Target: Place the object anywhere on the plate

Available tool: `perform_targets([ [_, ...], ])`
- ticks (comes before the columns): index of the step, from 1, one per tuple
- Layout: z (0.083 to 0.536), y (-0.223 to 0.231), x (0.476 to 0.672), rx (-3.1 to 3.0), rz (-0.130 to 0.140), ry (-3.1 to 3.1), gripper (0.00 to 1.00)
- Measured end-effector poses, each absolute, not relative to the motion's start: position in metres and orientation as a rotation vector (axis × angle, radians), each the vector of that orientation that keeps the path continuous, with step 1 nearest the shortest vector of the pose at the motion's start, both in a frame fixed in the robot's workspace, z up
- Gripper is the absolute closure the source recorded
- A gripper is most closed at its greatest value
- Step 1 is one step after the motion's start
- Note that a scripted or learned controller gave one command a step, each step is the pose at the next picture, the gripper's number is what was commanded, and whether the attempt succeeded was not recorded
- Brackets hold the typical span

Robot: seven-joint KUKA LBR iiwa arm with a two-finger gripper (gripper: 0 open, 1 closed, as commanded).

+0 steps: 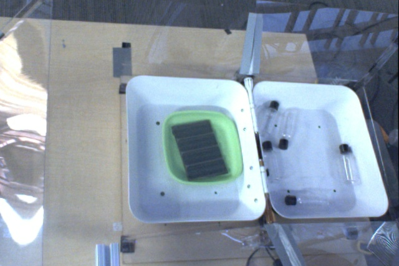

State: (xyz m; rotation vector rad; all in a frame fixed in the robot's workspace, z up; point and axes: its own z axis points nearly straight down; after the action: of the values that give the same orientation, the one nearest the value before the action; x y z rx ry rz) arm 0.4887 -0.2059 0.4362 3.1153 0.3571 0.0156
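Note:
A light green square plate (232, 134) sits in the left white bin (143, 152). A dark grey ribbed rectangular block (199, 150) lies on the plate, slightly tilted, covering most of its middle. In the right white bin (368, 159) lie several clear plastic tubes with black caps: one near the top left (282, 121), one at the right (348, 164), one along the bottom (308, 199).
A metal bracket (251, 50) stands behind the seam between the bins. The wooden bench (75, 134) stretches to the left, with a small dark clamp (123, 60) behind the left bin. Cables and metal parts lie at the front edge.

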Motion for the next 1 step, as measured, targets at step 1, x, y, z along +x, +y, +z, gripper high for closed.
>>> perform_targets([
  [1, 0.4362, -0.2059, 0.4887, 3.119, 0.016, 0.328, 0.00],
])
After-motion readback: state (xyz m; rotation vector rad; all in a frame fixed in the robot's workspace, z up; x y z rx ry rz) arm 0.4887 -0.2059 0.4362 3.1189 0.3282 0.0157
